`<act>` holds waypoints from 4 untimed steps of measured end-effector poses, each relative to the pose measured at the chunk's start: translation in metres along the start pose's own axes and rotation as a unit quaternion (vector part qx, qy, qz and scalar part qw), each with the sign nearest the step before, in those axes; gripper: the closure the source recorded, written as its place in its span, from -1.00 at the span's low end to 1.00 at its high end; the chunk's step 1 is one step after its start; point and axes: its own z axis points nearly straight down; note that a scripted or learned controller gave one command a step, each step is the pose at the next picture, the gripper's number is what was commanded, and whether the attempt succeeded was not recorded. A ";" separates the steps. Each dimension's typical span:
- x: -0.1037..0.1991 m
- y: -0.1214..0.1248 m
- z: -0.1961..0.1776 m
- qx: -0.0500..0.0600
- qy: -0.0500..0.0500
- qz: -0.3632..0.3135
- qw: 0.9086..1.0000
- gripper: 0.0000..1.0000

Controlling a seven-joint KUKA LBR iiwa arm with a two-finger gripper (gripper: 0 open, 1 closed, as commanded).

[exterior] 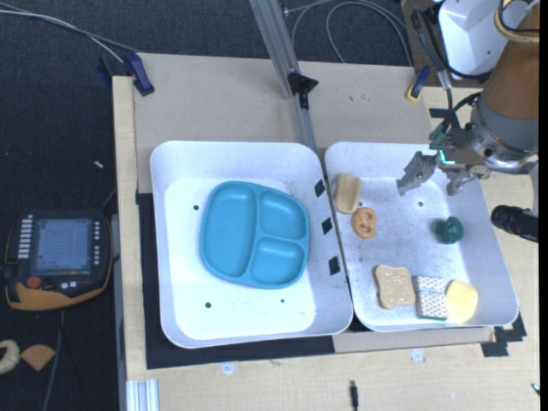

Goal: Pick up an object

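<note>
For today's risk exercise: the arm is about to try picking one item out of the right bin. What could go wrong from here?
1. The toast slice, sponge and yellow piece lie packed together, so a grab there may catch two or nudge neighbours.
2. The tan piece lies against the right bin's left wall, leaving little room for the jaws.
3. The gripper hovers over bare floor and may close on nothing.
</note>
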 end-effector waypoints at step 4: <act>-0.010 -0.008 0.158 0.003 0.000 0.001 1.000 -1.00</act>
